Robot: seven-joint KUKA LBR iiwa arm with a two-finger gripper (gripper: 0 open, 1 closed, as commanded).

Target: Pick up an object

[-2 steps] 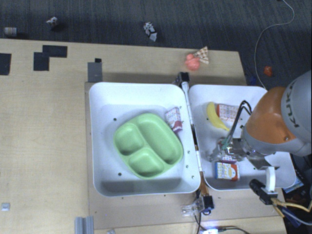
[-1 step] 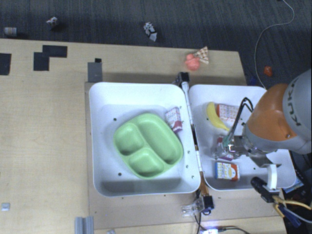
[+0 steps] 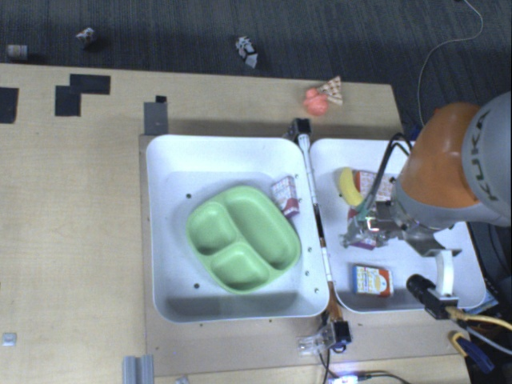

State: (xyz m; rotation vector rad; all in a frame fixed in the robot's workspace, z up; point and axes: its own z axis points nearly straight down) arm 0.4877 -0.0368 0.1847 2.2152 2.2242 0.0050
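The arm (image 3: 448, 166) reaches in over the right-hand bin (image 3: 328, 214), its grey body and orange band covering much of that bin's far half; this puts the jaws (image 3: 366, 234) low over the bin's middle, presumably because the program has chosen a target there. Whether the jaws are spread or closed cannot be told, since the wrist hides them from above, and nothing can be seen held between them.

Taking the right-hand bin as the landmark: a yellow banana-shaped toy (image 3: 348, 186) lies near its far left corner, just beside a small printed packet (image 3: 370, 184) that is partly covered by the arm; a small orange and white carton (image 3: 371, 279) lies flat near its front edge, just in front of the jaws. Any of these could serve as the object to pick; the carton and the banana toy lie closest to the jaws, so one of them is the likely target.

The left-hand bin (image 3: 160, 214) touches the right-hand bin along their shared rim; it holds a green divided tray (image 3: 242, 237) at its centre and a small red and white packet (image 3: 285, 196) against the tray's far right edge. Beyond the right-hand bin's far edge, a pink toy (image 3: 321, 99) rests on the desk (image 3: 72, 238), out of play.
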